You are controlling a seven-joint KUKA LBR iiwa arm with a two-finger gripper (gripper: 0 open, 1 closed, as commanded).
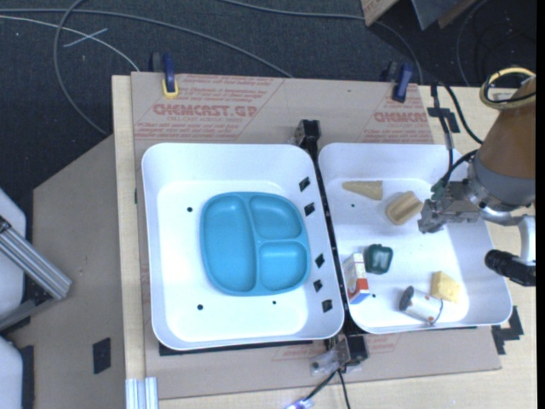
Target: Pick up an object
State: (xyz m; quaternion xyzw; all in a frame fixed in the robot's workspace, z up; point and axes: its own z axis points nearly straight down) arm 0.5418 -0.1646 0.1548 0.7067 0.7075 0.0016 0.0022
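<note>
Camera view: gripper (432,216) low in the right bin (477,164), finger state not discernible, just beside a tan block (402,207); for a sound pick, centre over the block, descend straight, close squarely across its narrow sides.

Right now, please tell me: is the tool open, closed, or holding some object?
Tool: it cannot be told whether open or closed; it hangs over the right shallow white bin, beside the tan rounded block, with nothing seen in it.
</note>
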